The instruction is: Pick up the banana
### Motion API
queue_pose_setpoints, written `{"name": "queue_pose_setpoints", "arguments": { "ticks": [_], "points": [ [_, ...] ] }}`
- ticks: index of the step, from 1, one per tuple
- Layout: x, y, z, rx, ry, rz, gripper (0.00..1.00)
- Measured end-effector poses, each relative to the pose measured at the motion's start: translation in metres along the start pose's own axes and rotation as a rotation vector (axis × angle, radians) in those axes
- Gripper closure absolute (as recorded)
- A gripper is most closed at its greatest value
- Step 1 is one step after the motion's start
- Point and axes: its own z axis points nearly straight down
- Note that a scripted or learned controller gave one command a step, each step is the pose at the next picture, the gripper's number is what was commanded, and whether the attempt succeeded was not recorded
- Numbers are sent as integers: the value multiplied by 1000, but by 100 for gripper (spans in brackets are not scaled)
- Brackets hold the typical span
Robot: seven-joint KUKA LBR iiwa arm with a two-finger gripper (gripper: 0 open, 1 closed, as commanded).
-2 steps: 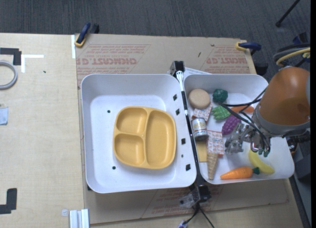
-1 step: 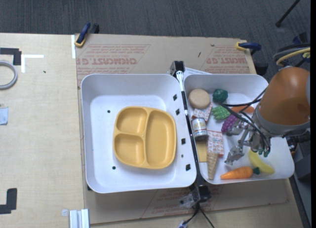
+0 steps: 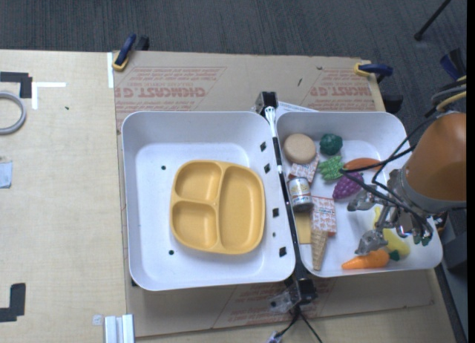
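Note:
The banana (image 3: 395, 243) lies near the front right corner of the right bin (image 3: 349, 128). Only yellow patches of it show under the gripper's body. My gripper (image 3: 365, 223) hangs low over that corner, coming in from the right under the orange band (image 3: 444, 162). Its two fingers (image 3: 361, 203) point left and stand apart, so it is open. The front fingertip sits just above an orange carrot (image 3: 365, 261). Between the fingertips I see bare white bin floor, and the banana is just to their right.
The right bin also holds a tan bun (image 3: 300, 147), green vegetables (image 3: 331, 143), purple grapes (image 3: 347, 184), a second carrot (image 3: 361, 163), a small can (image 3: 300, 194), a wafer pack (image 3: 323, 215) and an ice-cream cone (image 3: 318, 249). The left bin (image 3: 141, 185) holds a yellow divided plate (image 3: 219, 206).

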Motion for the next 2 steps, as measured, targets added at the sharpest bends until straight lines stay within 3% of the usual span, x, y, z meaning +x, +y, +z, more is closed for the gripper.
{"name": "queue_pose_setpoints", "arguments": {
  "ticks": [1, 2],
  "points": [
    [-1, -1, -1, -3, -5, -365, 0],
    [-1, -1, -1, -3, -5, -365, 0]
  ]
}}
